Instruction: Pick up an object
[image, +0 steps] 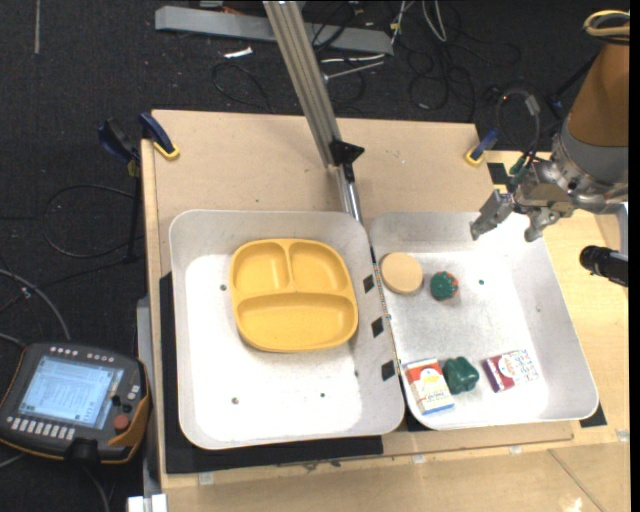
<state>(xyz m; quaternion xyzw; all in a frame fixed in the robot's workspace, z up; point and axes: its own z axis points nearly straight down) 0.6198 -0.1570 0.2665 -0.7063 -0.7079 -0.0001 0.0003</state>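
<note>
The right bin has bare floor in its middle and along its far edge. The claw hangs over the far right corner, spread wide, holding nothing.

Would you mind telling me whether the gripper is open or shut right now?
Open: the gripper hangs over the right bin's far edge with its two fingers spread apart and nothing between them.
</note>
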